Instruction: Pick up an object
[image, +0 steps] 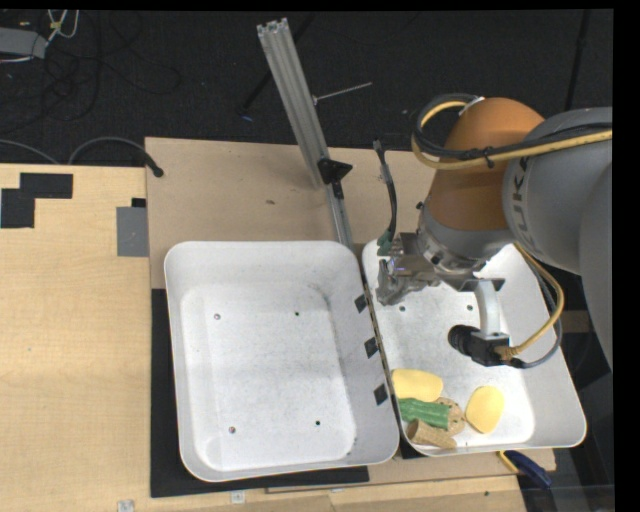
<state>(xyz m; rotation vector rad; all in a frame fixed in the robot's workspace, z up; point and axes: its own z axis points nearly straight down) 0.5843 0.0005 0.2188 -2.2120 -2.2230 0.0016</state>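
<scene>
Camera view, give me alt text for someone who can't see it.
A grey robot arm with an orange band reaches from the right over the right bin, where a yellow piece, a green piece and another yellow piece cluster near the front. The left bin sits beside it.

The light falls from above, strong and even on the desk (80, 330), so the pale wood and the two white bins stand bright. The left bin (265, 360) is nearly washed out, its rim glaring. Behind the desk the room drops into deep dark. The arm (530, 190) throws a soft shadow over the right bin (545, 400). The orange band carries a dull sheen. The picture is slightly grainy and soft; small items lack detail.
</scene>
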